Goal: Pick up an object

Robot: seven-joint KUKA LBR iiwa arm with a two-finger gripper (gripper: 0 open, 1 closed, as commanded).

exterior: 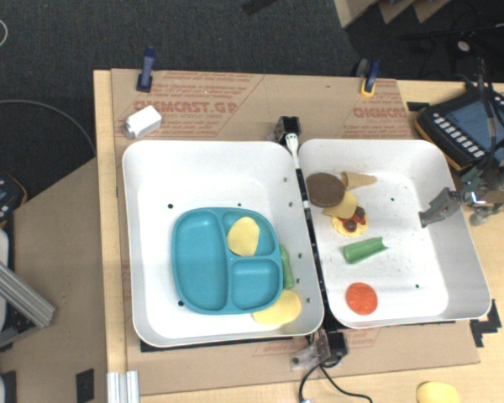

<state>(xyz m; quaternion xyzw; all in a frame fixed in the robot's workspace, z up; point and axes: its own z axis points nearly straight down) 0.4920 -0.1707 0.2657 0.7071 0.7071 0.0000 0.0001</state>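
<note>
Nearest you, the orange disc point(361, 298) looks light and rigid; pinch its rim. Whether the gripper point(437, 210) is parted, you cannot tell.

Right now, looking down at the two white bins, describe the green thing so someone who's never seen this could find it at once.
Go to the right bin, the one without the blue tray. Near its middle lies a small green block, below the pile of brown and yellow toy food and above the round red-orange piece. It is the one green, oblong thing in that bin.
</note>
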